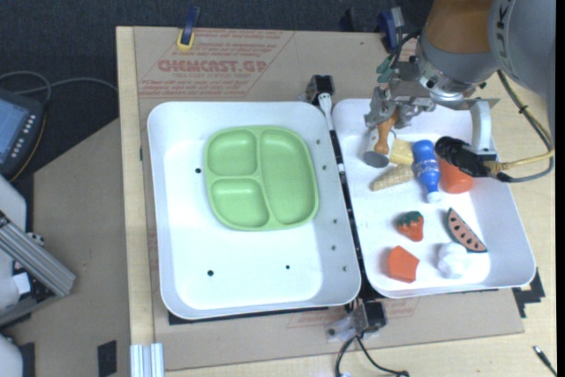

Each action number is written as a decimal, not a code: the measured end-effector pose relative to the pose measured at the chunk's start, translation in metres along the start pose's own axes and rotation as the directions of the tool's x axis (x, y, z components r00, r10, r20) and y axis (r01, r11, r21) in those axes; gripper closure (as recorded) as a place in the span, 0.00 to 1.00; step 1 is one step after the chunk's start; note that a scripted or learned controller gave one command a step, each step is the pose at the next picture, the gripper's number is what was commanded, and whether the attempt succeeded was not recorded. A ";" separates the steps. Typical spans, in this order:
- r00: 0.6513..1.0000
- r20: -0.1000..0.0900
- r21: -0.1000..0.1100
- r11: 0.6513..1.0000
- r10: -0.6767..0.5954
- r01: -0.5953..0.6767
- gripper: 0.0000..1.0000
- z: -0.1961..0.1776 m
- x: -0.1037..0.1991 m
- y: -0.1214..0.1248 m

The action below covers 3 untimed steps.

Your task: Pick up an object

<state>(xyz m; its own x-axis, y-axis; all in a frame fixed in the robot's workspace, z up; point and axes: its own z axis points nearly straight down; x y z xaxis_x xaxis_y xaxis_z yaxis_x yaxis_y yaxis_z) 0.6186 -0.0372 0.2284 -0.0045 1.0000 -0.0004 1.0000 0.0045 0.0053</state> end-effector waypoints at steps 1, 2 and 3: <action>1.000 0.000 0.002 1.000 0.002 -0.002 1.00 0.002 0.009 0.016; 1.000 0.002 0.003 1.000 0.005 -0.005 1.00 0.002 0.001 0.015; 1.000 0.001 0.002 1.000 0.004 -0.004 1.00 0.001 0.009 0.017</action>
<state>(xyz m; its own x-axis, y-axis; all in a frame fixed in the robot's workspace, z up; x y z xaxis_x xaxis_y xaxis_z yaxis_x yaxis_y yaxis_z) 0.6359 -0.0283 0.2270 -0.0008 1.0000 -0.0017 1.0000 0.0008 0.0033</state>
